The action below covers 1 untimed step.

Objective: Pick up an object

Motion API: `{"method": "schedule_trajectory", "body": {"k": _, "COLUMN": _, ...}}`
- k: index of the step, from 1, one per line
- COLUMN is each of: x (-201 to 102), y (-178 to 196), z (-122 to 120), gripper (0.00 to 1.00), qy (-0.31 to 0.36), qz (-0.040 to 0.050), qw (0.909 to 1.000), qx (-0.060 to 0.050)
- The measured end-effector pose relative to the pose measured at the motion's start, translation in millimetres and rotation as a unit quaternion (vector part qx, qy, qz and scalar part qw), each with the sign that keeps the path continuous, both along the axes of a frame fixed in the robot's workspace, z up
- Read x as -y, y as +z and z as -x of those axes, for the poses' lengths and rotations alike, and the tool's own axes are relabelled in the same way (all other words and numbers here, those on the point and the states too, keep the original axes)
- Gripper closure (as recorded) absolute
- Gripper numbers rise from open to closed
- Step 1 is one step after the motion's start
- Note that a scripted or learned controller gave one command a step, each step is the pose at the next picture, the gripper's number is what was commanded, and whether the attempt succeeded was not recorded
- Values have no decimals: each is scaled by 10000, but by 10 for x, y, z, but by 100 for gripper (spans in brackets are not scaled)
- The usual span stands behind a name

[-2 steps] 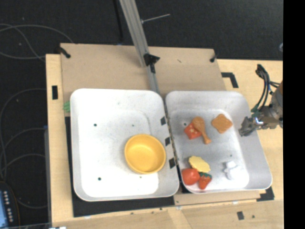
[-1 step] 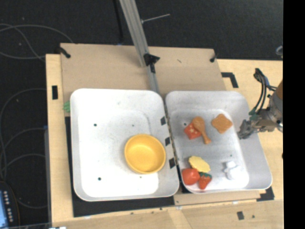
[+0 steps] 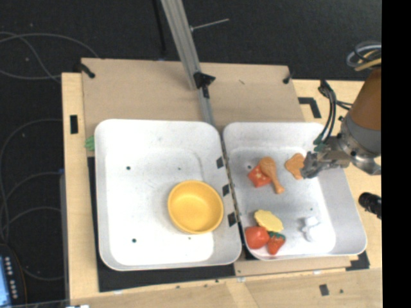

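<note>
The orange toy piece (image 3: pixel 294 165) is lying in the right bin (image 3: pixel 340 236), near its upper right part, just beside the gripper (image 3: pixel 311 167) — contact cannot be confirmed. It is being judged light, rigid plastic, somewhat slippery; its lobed shape is best being pinched across the narrow middle. Whether the gripper is spread or closed cannot be told. A drumstick (image 3: pixel 271 173) is lying nearby — crowding is being noted as a risk.

The grey arm (image 3: pixel 365 117), banded in orange above the wrist, is extended in from the right; its gripper (image 3: pixel 313 165) is held low, pointed leftward and slightly downward.
</note>
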State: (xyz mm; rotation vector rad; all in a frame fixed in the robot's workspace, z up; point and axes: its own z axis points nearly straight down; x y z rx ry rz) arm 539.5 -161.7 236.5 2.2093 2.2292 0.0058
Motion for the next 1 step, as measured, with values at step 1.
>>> {"method": "schedule_trajectory", "body": {"k": 1, "x": -522, "y": -91, "z": -118, "gripper": 100, "qy": -8, "qz": 0, "qw": 10000, "qx": -20}}
